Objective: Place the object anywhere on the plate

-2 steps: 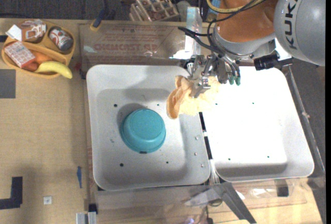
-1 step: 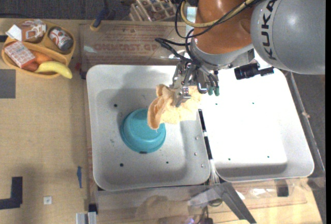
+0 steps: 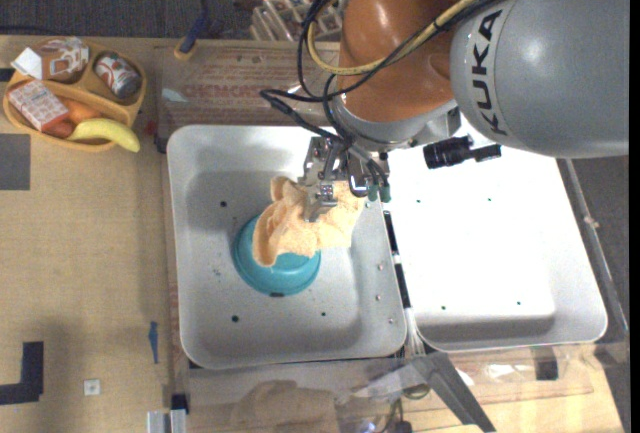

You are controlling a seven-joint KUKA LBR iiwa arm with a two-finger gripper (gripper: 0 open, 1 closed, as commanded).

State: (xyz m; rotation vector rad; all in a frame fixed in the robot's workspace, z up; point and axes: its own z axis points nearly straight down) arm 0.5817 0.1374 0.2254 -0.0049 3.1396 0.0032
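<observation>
One orange cloth [image 3: 300, 221] hangs pinched in your gripper [image 3: 325, 193], half over the teal plate [image 3: 275, 273], so releasing could let it slide off.

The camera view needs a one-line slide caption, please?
KUKA arm's gripper over an orange cloth draped across a blue plate in the left bin.

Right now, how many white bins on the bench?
2. Left bin holds the blue plate with the yellow cloth draped over it; right bin sits beside it.
</observation>
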